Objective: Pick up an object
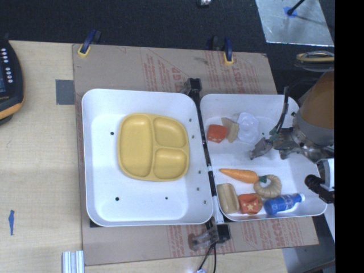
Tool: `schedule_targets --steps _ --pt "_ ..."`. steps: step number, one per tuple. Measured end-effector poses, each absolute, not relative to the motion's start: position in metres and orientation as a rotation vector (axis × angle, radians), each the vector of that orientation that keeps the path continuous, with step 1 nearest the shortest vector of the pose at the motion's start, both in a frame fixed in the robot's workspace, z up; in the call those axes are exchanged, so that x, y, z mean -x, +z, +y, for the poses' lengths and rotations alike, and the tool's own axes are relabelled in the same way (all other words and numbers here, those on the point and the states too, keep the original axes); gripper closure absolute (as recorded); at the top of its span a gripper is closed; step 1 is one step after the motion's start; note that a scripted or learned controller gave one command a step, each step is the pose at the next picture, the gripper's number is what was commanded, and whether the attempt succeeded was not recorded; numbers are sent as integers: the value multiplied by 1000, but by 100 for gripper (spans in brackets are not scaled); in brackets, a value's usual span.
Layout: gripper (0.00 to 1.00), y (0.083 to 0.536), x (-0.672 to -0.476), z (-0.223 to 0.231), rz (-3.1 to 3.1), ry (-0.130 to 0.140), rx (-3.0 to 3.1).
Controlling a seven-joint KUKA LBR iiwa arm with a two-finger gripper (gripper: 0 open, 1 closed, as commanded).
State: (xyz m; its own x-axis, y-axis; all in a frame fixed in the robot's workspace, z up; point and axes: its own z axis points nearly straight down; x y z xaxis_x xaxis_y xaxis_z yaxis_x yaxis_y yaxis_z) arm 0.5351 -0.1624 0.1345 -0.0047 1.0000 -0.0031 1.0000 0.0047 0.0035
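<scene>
Brown cardboard (142, 73) covers the bench under two white bins. One orange carrot (239, 175) lies mid right bin (307, 178), just below and left of the gripper (263, 148), whose dark fingers sit apart, touching nothing. Around the carrot: one red block (216, 133), one clear cup (248, 126), one blue bottle (282, 203), one bread-like piece (228, 197). Left of it, the left bin (99, 175) holds one yellow divided plate (153, 147).

Arm (315, 110) cut off at the right edge; black controller (8, 81) cut off at the bench's left edge; gripper (263, 148) too blurred to read.
</scene>
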Motion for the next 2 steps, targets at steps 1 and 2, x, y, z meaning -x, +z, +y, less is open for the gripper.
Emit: schedule_targets --steps 1,2 --pt "0 90 -494 -125 2230 -5 -2224" --pt "100 102 -495 -127 2230 -5 -2220"
